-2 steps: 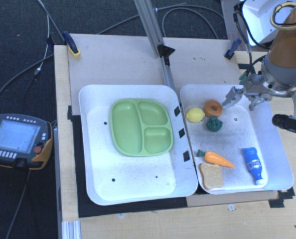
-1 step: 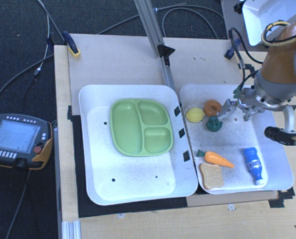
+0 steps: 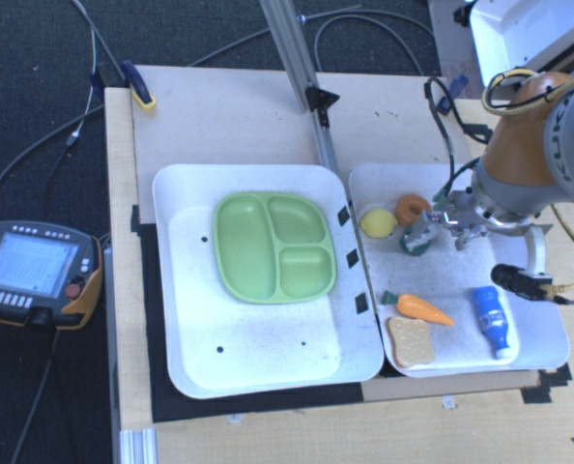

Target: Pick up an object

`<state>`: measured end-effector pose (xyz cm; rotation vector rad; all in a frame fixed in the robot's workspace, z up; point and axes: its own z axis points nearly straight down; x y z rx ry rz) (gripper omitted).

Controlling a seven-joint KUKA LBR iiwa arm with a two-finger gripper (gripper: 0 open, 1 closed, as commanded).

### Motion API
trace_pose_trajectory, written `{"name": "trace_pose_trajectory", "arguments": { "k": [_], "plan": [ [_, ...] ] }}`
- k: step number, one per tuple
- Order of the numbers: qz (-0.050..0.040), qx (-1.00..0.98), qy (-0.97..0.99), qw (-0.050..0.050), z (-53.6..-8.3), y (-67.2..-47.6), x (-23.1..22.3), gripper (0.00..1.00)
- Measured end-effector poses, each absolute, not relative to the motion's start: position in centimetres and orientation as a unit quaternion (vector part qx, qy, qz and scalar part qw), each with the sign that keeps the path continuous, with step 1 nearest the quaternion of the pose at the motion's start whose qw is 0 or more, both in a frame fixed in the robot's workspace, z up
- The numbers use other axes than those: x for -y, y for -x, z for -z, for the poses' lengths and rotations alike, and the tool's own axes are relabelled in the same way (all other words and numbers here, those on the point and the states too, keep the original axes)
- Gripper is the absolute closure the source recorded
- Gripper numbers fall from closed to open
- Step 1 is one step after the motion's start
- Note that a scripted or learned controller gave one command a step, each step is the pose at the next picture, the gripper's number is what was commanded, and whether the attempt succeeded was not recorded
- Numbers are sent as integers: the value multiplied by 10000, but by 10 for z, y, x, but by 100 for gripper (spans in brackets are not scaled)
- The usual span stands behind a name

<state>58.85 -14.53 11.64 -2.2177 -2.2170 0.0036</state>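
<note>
In the right bin [image 3: 543, 356], the gripper [image 3: 420, 232] sits low beside an orange ring [image 3: 412, 207], just right of the lemon [image 3: 378, 223]; whether its fingers are open or closed, I cannot tell. A carrot [image 3: 424, 308], bread slice [image 3: 411, 342] and blue tube [image 3: 491, 321] lie nearer the bin's front edge

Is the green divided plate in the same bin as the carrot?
No, the green plate lies in the left bin, while the carrot lies in the right bin.

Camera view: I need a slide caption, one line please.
Grey arm's end effector low in the right white bin by an orange ring and yellow lemon; green divided plate in the left bin.
</note>
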Motion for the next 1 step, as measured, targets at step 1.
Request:
{"name": "trace_pose_trajectory", "arguments": {
  "k": [1],
  "plan": [
    [7,7072,7070,1,-130,-590,146,100]
  ]
}}
